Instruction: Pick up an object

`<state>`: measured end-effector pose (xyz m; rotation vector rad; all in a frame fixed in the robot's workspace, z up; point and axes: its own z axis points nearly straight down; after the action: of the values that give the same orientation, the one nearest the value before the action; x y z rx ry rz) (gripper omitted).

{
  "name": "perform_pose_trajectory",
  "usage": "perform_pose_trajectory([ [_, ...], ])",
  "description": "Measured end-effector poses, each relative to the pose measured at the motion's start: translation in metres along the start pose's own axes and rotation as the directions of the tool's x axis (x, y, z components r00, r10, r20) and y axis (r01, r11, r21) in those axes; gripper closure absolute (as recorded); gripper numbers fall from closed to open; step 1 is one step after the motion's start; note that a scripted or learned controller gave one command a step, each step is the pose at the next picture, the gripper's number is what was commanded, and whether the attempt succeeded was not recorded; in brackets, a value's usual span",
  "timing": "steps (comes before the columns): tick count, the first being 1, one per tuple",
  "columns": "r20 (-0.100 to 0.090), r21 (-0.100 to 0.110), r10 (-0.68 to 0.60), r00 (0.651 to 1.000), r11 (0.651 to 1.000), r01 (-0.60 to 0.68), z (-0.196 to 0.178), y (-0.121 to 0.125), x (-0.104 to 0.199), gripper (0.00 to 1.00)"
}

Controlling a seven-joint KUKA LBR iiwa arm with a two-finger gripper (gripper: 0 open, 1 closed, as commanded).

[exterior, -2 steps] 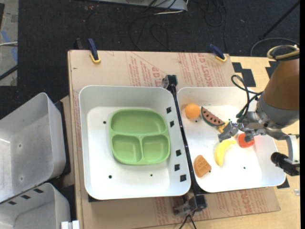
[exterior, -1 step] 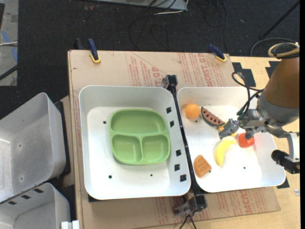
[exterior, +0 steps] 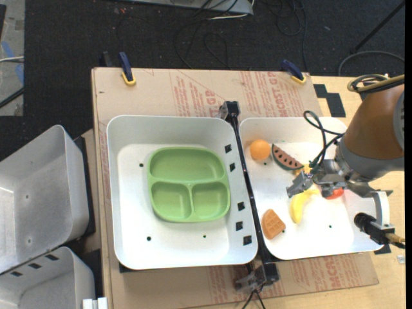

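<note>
two white bins sit on a cardboard-topped bench (exterior: pixel 180 89). left bin (exterior: pixel 122 172) holds one green tray (exterior: pixel 189 183). right bin (exterior: pixel 322 240) holds one orange (exterior: pixel 260 150), one watermelon slice (exterior: pixel 286 156), one cracker (exterior: pixel 273 224), one banana (exterior: pixel 298 206). my gripper (exterior: pixel 305 184) hangs slightly open above the banana, gripping nothing.

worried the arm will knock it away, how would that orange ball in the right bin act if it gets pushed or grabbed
The orange ball looks round and smooth, so a nudge would probably send it rolling across the flat floor of the right bin. Its curved sides could slip out of a two-finger pinch. It looks like a small toy, so likely light.
</note>
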<state>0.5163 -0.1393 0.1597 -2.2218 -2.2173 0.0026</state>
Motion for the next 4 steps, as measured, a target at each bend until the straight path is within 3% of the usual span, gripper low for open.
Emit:
perform_pose_trajectory([
  [1, -0.001, 0.002, 0.001, 1.000, 1.000, -0.001, 0.063, -0.003, 0.005, 0.00],
  [2, 0.000, -0.001, 0.002, 1.000, 1.000, -0.002, 0.068, -0.003, 0.005, 0.00],
  [3, 0.000, -0.003, 0.003, 1.000, 1.000, -0.003, 0.058, -0.002, 0.005, 1.00],
  [4, 0.001, -0.006, 0.001, 1.000, 1.000, -0.001, 0.013, 0.000, -0.002, 1.00],
])
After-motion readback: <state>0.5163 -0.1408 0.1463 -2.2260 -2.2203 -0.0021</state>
